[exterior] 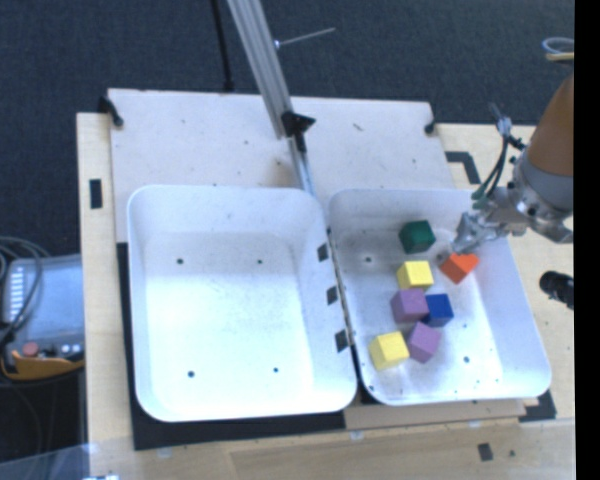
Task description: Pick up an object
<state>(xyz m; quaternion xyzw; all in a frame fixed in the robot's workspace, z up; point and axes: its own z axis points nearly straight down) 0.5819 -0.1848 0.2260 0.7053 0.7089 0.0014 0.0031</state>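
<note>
The fingers (467, 240) hang low over the right bin (510, 368), near its far right wall; whether they are spread or closed cannot be told. An orange block (460, 266) lies just below their tips, touching or nearly so. A green block (417, 235) sits to their left, apart.

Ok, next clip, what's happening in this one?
A robot arm reaches in from the right with its claw low over the right bin, just beside an orange block. Green, yellow, purple and blue blocks lie loose nearby in that bin. Nothing looks lifted yet.
</note>
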